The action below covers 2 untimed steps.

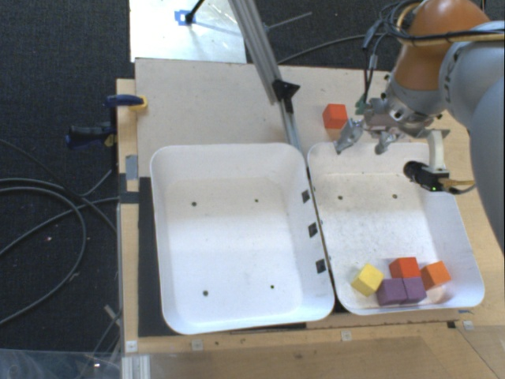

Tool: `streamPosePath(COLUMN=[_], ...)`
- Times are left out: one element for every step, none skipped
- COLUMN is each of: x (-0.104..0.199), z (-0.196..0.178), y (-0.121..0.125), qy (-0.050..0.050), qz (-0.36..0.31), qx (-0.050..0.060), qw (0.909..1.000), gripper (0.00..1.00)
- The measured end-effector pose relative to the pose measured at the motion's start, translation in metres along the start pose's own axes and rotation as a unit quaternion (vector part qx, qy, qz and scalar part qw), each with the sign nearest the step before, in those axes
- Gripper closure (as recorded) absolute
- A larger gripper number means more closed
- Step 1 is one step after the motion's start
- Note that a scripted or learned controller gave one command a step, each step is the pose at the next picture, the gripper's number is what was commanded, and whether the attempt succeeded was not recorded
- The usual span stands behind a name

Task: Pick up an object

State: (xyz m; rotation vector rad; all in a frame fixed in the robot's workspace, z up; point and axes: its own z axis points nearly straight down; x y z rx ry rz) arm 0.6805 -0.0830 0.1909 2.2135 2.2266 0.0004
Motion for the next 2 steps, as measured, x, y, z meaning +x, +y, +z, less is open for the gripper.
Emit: streamPosePath(x=[-0.019, -0.013], z=[0.085, 0.101], y=[-0.061, 0.006], qy=[0.001, 0.000], qz=[0.004, 0.000], qx=[0.005, 0.005], qw=[1.0000, 1.0000], gripper=[0.00, 0.00])
